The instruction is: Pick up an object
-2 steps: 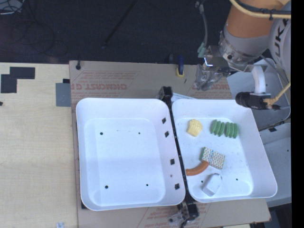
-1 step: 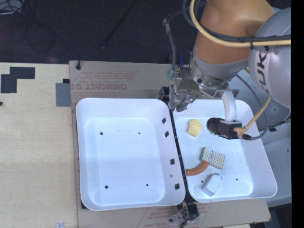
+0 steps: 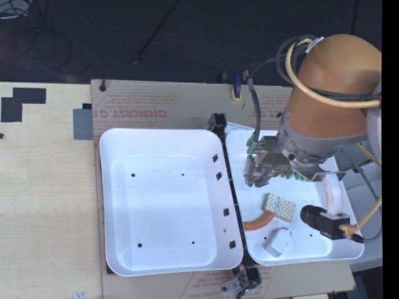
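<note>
The arm point(image 3: 330, 89) reaches in from the view's right and hangs over the right-hand bin point(image 3: 305, 246), its broad orange band uppermost and the grey wrist beneath it pointing down and toward the divider between the two bins. The gripper point(image 3: 259, 170) sits low over the upper-left part of that bin, close to its left wall and near the floor. It is seen from above and in shadow, so whether it is released, clenched or grasping anything cannot be told. A speckled green strip point(image 3: 292, 174) shows just beside it, partly hidden under the wrist. The loose things all lie in the right-hand bin, nearer the camera than the gripper. A rectangular pad with a green dotted pattern point(image 3: 279, 207) lies tilted near the middle. An orange sausage-shaped piece point(image 3: 257, 222) curves along the floor beside the pad's lower-left corner, appearing to meet it. A small pale grey block point(image 3: 276, 242) rests near the front rim, apart from both. A white curved piece point(image 3: 332, 195) lies along the right side, below the wrist. None of these touches the gripper. The left-hand bin point(image 3: 107, 198) stands flush against the right one. Both rest on a brown board with reversed red lettering point(image 3: 156, 108), which lies on a pale wooden bench point(image 3: 43, 198).
</note>
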Controlling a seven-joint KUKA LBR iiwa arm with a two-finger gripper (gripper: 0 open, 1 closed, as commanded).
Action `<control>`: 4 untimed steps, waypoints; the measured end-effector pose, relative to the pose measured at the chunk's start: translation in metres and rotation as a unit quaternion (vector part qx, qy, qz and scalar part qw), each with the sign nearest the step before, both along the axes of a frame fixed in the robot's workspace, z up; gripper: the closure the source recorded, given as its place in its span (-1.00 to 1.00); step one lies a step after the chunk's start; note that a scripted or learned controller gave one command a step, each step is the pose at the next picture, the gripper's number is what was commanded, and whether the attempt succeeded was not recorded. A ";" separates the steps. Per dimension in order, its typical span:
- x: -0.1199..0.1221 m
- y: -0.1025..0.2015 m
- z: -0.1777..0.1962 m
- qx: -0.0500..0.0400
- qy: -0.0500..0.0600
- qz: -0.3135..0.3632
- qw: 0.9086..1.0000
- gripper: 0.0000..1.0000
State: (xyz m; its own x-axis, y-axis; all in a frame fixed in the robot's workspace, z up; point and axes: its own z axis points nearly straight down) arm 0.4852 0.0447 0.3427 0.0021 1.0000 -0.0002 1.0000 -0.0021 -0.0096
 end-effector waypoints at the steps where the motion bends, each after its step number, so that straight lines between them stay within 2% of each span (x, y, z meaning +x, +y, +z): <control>1: 0.014 0.022 0.035 0.000 -0.005 0.002 1.000 1.00; 2: 0.059 -0.019 0.002 -0.001 -0.002 -0.001 1.000 1.00; 3: 0.096 0.015 0.017 0.000 -0.005 0.003 1.000 1.00; 4: 0.151 0.066 -0.029 0.000 -0.003 0.003 1.000 1.00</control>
